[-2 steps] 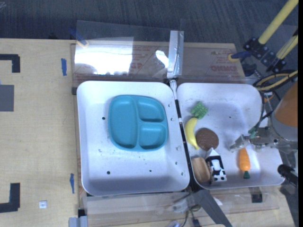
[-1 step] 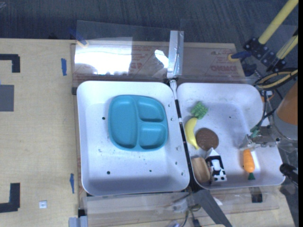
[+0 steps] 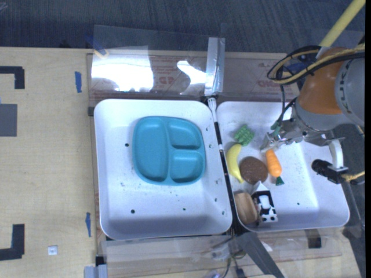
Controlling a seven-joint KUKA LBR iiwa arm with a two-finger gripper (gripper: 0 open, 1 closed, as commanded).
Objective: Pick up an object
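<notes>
No legible text or labels anywhere.

Both bins looked like smooth white plastic, the left one speckled with dark flecks. The blue divided tray had a matt plastic look. Behind them a clear sheet shone with glare. The bench was pale, unvarnished-looking wood. The toy banana and carrot seemed smooth plastic; the arm's orange band was glossy.
</notes>
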